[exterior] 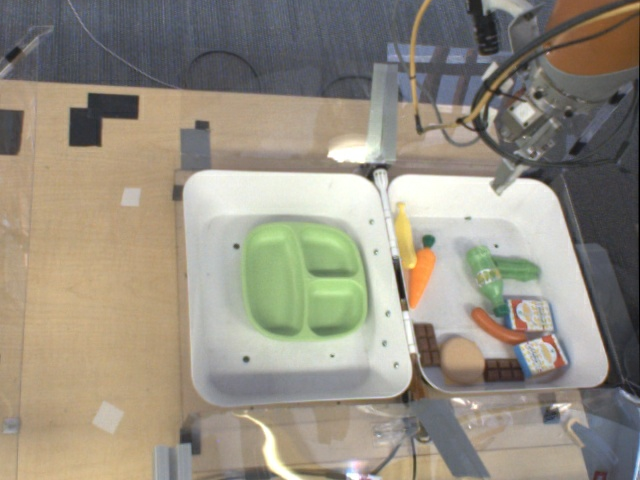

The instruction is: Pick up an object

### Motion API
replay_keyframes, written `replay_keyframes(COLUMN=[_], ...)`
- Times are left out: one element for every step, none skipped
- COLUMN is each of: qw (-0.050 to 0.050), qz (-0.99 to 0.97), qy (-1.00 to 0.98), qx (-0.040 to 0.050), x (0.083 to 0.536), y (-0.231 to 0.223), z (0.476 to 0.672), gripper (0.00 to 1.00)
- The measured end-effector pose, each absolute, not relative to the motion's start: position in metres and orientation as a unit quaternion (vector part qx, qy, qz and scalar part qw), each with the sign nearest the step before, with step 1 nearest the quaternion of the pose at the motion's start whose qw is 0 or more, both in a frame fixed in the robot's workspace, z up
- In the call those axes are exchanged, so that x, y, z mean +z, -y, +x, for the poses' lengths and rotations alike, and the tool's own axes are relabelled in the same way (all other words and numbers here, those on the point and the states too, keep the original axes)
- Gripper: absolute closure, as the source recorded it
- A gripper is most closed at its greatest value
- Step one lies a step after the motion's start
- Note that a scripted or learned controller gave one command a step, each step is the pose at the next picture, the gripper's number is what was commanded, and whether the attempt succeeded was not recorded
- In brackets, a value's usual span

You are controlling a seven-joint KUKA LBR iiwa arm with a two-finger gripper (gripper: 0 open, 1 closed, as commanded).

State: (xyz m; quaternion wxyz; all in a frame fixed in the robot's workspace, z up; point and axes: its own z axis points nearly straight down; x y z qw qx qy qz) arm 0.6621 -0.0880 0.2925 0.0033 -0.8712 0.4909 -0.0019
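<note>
My gripper hangs at the end of the grey arm with the orange band, over the far edge of the right bin, and nothing shows in it. Below it in that bin lie a yellow banana, an orange carrot, a green bottle and a green pickle. Nearer the front are a red sausage, two small cartons, a tan bun and brown chocolate pieces. All of these rest well below and in front of the gripper.
The left bin holds a green divided plate. A raised divider separates the two bins. Cables loop behind the right bin near the arm. Metal brackets stand at the far edge.
</note>
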Motion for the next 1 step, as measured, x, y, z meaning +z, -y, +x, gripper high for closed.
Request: replay_keyframes(qw=[0.003], qz=[-0.911], qy=[-0.412], qx=[-0.002], x=[0.2805], y=[0.0859], z=[0.6698], gripper=[1.0])
